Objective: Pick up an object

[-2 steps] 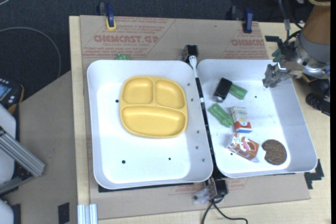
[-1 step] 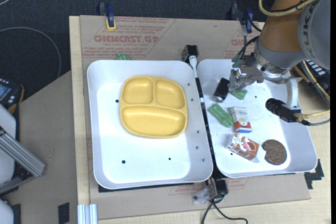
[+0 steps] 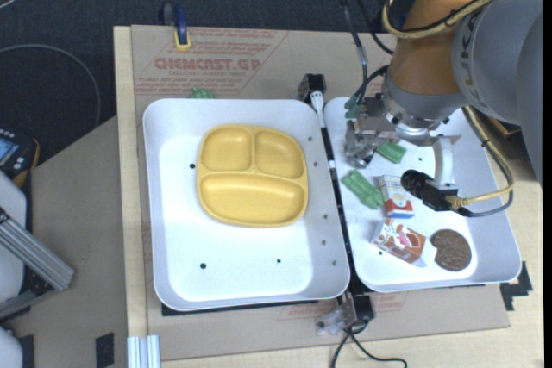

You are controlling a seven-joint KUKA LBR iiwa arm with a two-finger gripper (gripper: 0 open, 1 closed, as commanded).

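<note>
I see the table (image 3: 216,65) topped with a brown cardboard sheet printed in red lettering. Two shallow white bins sit directly on it, side by side and touching: the left bin (image 3: 172,254) and the right bin (image 3: 492,254). A blue clamp (image 3: 180,24) grips the table's far edge.

I see a yellow divided plate (image 3: 253,174) lying flat in the left bin (image 3: 172,271), a blue clamp (image 3: 180,24) on the cardboard's (image 3: 216,60) far edge.

Tray (image 3: 254,175) in left bin (image 3: 172,211) (centred)
</note>
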